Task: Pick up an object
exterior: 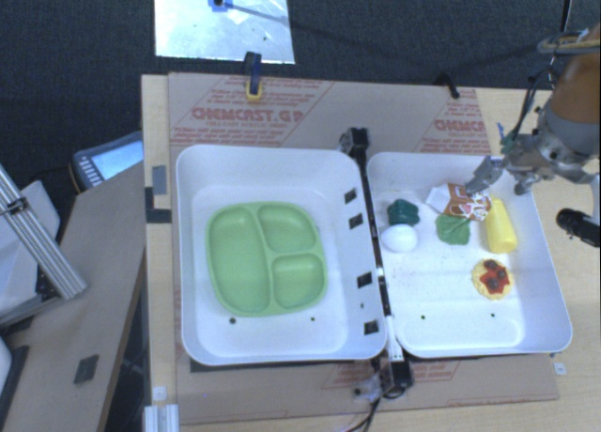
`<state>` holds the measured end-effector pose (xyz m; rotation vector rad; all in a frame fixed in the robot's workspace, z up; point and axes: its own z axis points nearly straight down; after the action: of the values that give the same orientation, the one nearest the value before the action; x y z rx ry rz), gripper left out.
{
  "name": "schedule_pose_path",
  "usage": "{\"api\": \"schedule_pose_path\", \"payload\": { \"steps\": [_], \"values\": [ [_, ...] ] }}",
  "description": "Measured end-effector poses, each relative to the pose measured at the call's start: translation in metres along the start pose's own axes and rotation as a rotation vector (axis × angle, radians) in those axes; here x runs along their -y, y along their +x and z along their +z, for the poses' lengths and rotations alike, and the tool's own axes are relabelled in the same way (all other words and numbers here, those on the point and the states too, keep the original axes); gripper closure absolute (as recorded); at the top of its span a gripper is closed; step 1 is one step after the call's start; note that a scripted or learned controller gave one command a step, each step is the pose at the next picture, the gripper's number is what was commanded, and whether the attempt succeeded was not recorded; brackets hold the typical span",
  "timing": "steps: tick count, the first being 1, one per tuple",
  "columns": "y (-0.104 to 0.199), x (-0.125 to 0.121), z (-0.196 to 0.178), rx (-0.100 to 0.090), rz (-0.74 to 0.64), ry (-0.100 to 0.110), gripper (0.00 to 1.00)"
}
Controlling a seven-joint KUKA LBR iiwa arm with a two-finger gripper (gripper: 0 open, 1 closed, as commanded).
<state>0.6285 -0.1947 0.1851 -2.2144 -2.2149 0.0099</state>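
1. Gripper (495, 174), fingers apart and holding nothing, hangs at the right bin's (540, 327) one o'clock.
2. Objects cluster near its centre; yellow corn (500, 225) lies nearest, likely the target.

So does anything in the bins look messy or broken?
Nothing looks broken or spilled. The green tray lies flat, slightly askew, in the left bin. The toy foods sit in a loose cluster in the right bin, with the gripper above them near the yellow piece.
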Motion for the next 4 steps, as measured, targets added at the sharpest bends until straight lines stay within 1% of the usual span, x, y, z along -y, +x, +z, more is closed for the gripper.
{"api": "schedule_pose_path", "payload": {
  "steps": [1,2,3,4],
  "values": [
    [0.001,-0.003,-0.008,0.003,-0.003,-0.013,0.0],
    [0.002,0.003,0.05,0.003,-0.001,-0.011,0.0],
    [0.005,-0.003,0.083,0.0,-0.006,-0.026,0.0],
    [0.003,-0.002,0.075,0.004,-0.006,-0.022,1.0]
  ]
}}
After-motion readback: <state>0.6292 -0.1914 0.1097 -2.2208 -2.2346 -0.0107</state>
